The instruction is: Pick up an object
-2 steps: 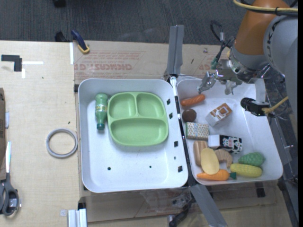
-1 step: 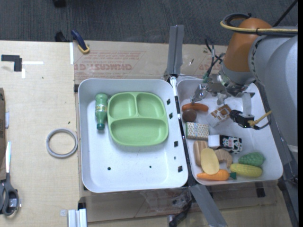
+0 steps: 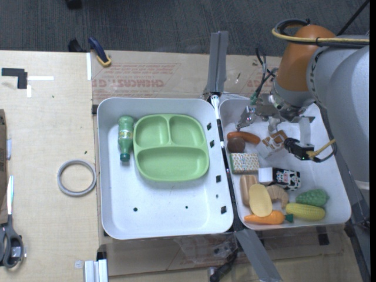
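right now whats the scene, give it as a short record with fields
left bin: green divided tray, green bottle lying beside it on its left
right bin: pile of toy food, including a sausage, corn cob, carrot, small black and white carton
arm: reaches in from the right, orange band above the wrist
gripper: low over the far end of the right bin, near the sausage
bench outside bins: tape ring, scissors
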Action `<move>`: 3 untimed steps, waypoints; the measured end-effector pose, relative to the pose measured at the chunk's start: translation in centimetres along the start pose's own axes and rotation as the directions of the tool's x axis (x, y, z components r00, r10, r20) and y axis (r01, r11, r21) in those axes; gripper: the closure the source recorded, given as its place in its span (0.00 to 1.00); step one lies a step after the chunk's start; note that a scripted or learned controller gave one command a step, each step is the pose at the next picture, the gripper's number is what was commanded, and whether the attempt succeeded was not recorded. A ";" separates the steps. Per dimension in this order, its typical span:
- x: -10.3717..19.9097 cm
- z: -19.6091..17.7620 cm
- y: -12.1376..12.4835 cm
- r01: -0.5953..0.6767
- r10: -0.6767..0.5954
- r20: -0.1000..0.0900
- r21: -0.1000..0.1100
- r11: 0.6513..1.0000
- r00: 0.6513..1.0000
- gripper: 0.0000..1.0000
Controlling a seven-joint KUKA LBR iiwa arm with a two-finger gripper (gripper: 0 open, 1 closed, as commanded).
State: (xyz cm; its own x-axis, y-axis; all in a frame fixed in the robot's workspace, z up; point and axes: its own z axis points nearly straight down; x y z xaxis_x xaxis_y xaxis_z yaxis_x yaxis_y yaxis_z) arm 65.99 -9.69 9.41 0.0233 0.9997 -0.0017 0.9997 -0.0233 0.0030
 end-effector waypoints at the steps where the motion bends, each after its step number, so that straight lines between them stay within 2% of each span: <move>1: -6.5 0.2 -7.1 -0.093 0.093 0.000 0.005 0.996 0.996 0.00; 2: -5.7 0.2 -10.6 0.010 -0.010 -0.002 0.005 1.000 1.000 0.00; 3: -3.3 0.2 -9.1 -0.063 0.063 -0.001 0.004 0.998 0.998 0.00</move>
State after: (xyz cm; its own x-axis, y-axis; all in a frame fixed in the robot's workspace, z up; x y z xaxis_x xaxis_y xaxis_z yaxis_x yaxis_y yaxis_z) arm 56.82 -12.77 9.15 0.0860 0.9963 -0.0004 0.9963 -0.0860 -0.0010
